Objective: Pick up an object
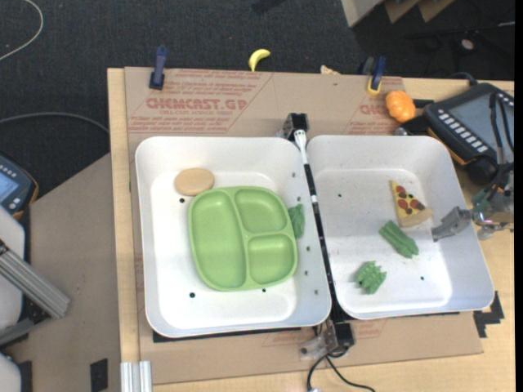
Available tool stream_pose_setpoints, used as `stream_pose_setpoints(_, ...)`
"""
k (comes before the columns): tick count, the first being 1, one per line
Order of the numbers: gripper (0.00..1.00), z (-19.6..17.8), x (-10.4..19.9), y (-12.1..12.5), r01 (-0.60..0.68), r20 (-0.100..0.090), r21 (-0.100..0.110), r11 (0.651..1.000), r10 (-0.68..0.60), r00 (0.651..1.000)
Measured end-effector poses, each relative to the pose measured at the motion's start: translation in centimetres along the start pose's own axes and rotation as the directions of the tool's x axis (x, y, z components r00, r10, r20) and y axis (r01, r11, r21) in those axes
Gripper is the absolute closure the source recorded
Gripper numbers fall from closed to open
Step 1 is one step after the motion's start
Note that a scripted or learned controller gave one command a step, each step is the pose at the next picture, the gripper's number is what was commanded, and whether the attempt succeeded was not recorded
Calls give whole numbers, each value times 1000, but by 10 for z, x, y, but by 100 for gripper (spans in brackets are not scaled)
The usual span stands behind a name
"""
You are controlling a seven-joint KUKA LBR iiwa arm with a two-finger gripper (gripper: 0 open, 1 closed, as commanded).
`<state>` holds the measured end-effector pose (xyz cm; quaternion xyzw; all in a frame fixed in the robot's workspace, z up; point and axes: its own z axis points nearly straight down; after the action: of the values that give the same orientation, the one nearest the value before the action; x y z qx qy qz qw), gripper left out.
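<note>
Going from the left, the left bin [155, 243] holds a green divided plate [243, 237] lying flat in its middle, with three compartments that look bare. A round tan cookie [194, 180] sits just off the plate's upper left corner, touching or nearly touching its rim. A small green piece [296, 219] is wedged between the plate's right edge and the wall the two bins share.

Across that wall, the right bin [351, 170] holds three loose things. A knobbly green lump, something like broccoli [370, 277], lies near the front. Up and to the right of it is a long green pod [398, 239], lying at a slant. Just above the pod, close but apart, is a toy pizza slice [409, 204], with its point turned toward the back of the bin.

The gripper [451, 224] comes in over the right bin's right rim, a grey tip reaching inward at the height of the pod. From where I stand I cannot tell how its jaws are set, and nothing shows between them. The pizza slice and the pod are the things nearest to it, both just to its left and clear of it; the broccoli is farther off, toward the front.

On the cardboard behind the bins sit a yellow banana [259, 57] and an orange fruit [400, 105].
</note>
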<state>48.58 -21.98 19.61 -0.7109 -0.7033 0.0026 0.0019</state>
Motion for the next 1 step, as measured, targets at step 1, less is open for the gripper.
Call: stream_pose_setpoints(1,0,112,36,-10,12,-8,6,1000,-12,1000)
